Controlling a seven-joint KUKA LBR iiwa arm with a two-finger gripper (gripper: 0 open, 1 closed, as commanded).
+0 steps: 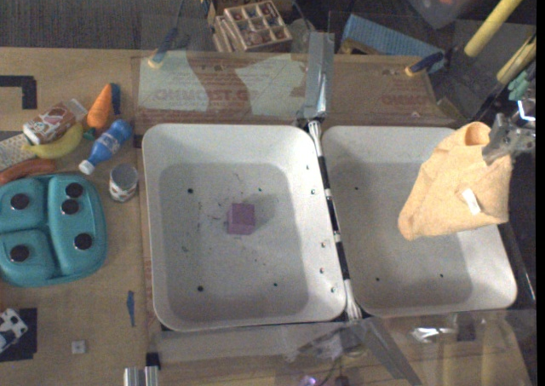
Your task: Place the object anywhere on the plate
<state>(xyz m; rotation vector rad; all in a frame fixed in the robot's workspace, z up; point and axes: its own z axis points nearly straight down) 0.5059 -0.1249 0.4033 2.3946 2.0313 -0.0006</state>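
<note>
Pincer (502, 144) at the right bin's (375, 282) far right edge is clamped on a hanging yellow-orange cloth (451, 193); its thin corner hold could slip, dropping the cloth early.

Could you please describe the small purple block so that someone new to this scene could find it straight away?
Start at the left white bin, the one beside the teal tray. Near the middle of its floor lies the small purple block, flat and square. It is the one coloured thing there, far smaller than the yellow cloth over the right bin.
</note>
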